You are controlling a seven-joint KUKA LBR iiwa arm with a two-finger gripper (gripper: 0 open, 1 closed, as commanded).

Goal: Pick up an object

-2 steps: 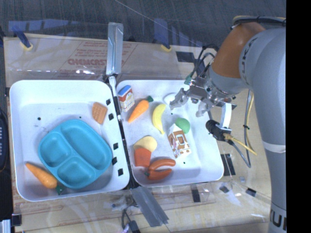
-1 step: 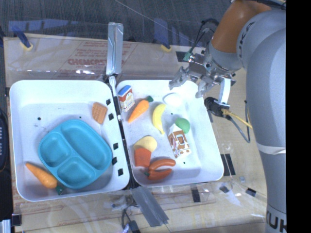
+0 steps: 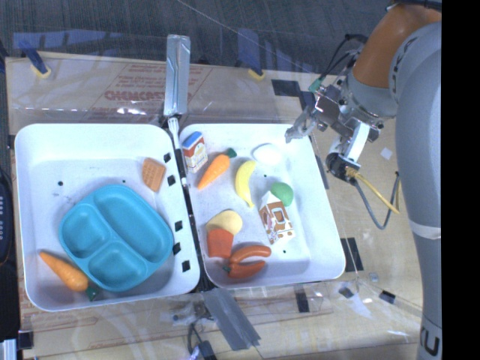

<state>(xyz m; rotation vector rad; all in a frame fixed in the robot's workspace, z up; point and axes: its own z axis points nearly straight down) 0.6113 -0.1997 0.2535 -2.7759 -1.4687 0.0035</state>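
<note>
1. Claw (image 3: 298, 130) sits at the right bin's (image 3: 330, 235) 1 o'clock corner; can't tell whether it's wide or narrow, nothing visibly held
2. Nearest candidate: banana (image 3: 245, 182), at 7 o'clock from claw, long axis roughly 12–6, smooth curved plastic
3. Beside it: white disc (image 3: 266, 154), glossy carrot (image 3: 214, 169), green round piece (image 3: 282, 193), boxy carton (image 3: 276, 222)
4. Left bin: blue sectioned tray (image 3: 112, 235)

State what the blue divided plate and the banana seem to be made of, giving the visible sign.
Blue divided plate: probably moulded plastic, with a smooth, even colour and soft sheen. Banana: likely toy plastic, uniformly yellow and glossy, with no blemishes.
</note>
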